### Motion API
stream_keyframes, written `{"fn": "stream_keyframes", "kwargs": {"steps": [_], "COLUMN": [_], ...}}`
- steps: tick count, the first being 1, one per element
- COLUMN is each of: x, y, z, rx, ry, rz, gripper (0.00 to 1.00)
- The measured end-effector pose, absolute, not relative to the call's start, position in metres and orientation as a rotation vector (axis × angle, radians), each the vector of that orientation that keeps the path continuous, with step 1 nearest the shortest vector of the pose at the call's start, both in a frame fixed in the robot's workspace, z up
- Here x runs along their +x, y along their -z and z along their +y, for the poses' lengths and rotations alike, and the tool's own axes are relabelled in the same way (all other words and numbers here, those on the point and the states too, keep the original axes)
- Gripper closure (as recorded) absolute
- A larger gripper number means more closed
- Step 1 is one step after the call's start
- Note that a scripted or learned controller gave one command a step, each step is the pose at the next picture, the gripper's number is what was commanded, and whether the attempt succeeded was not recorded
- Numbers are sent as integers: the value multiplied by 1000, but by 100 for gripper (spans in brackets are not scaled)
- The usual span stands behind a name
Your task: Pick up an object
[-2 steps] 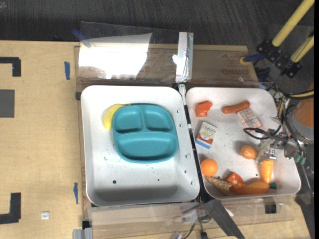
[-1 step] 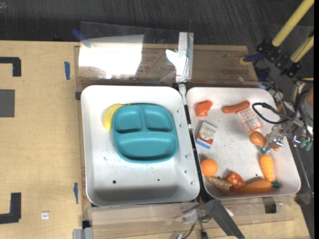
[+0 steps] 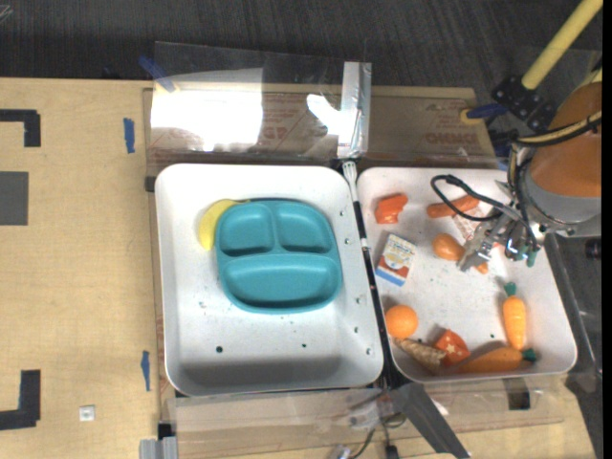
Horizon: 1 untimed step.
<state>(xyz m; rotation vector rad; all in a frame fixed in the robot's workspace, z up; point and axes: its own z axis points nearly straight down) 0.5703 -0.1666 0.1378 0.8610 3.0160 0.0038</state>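
At the near edge of the right bin (image 3: 559,299), toy food lies packed together: an orange ball (image 3: 401,320), a red piece (image 3: 451,342) touching a brown cone (image 3: 418,352), and a long carrot (image 3: 497,359) along the wall. A second carrot (image 3: 514,320) stands just beyond, near the right wall. Mid-bin, a small carton (image 3: 396,258) lies alone beside the left wall. The claw (image 3: 483,250) hangs over the bin's middle right, its tips at or just above an orange lump (image 3: 448,248); whether its tips are apart or together cannot be told, and nothing is visibly held. Farther back lie an orange piece (image 3: 389,207) and a reddish piece (image 3: 453,207) under a black cable (image 3: 459,191). The left bin (image 3: 182,285) holds a teal tray (image 3: 278,253) with a yellow item (image 3: 208,222) at its edge.

The orange lump looks like the nearest target. A good grasp likely means centring over it, descending straight until the tips straddle it, closing firmly and lifting vertically. The cable and the bin wall seem the main snag risks.
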Motion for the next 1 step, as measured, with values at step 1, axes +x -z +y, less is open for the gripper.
{"fn": "stream_keyframes", "kwargs": {"steps": [1], "x": [632], "y": [-174], "z": [-102], "rx": [1257], "ry": [-7], "rz": [2869], "gripper": [100]}}
